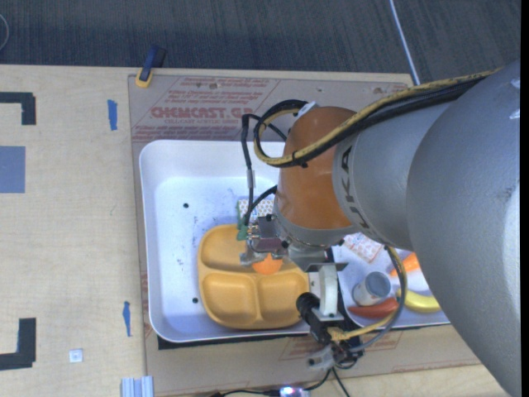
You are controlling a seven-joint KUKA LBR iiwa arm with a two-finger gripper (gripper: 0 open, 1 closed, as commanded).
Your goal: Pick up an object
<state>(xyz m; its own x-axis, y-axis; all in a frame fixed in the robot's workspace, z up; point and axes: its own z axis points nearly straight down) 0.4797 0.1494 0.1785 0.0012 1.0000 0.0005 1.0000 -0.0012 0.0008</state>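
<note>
The grey arm [446, 188] reaches in from the right and fills much of that side, its thick link slanting from the upper right down toward the middle. Its orange band [318, 168] sits over the far right part of the left bin [165, 222], and below the band the wrist points steeply downward into the bin. Black and yellow cables loop around the band and run back along the arm.

The jaws are at the foot of the wrist, low over the bin floor at about its middle; they are hidden under the wrist hardware, and I cannot tell whether they are wide, narrow or holding anything. Just beneath them a small orange object [266, 264] shows, touching or just above a large yellow divided tray [248, 292]. That tray lies flat in the near right part of the left bin, reaching nearly to the near rim.

A small patterned packet [263, 209] lies just beyond the tray, partly covered by the wrist. To the right, past the wrist, the second bin holds a red-and-white packet [364, 246], a grey round object [374, 286], a red object [374, 308] and a yellow banana-like object [420, 303]. Both bins rest on a brown printed board [207, 106] on the light wooden table [66, 222].
</note>
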